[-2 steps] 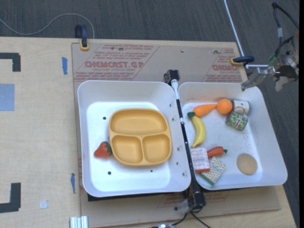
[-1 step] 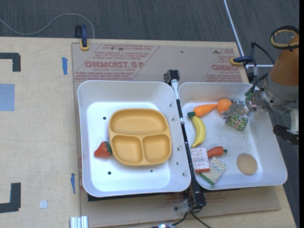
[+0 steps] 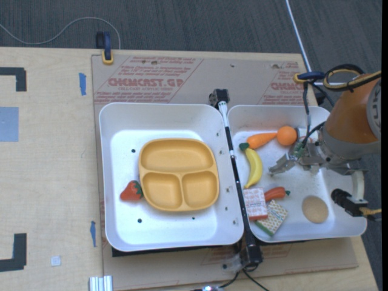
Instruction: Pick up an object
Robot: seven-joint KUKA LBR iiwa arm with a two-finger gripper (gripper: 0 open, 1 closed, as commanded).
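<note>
Wooden table (image 3: pixel 48 180) under two white bins side by side. Left bin (image 3: pixel 115 162): yellow divided plate (image 3: pixel 179 174) in the middle, strawberry (image 3: pixel 131 191) touching its left edge. Right bin (image 3: pixel 339 223): grey arm (image 3: pixel 354 123) with orange band reaching in from the right, end effector (image 3: pixel 282 164) low over the bin floor, fingers spread apart, nothing between them. Just left of the tips, banana (image 3: pixel 253 167) lying lengthwise. Above, carrot (image 3: pixel 262 140) touching orange (image 3: pixel 287 136). Near the front, beige round cookie (image 3: pixel 315 210), checkered cracker (image 3: pixel 274 218), red-and-white packet (image 3: pixel 254 202), small red chili (image 3: pixel 274 193).
</note>
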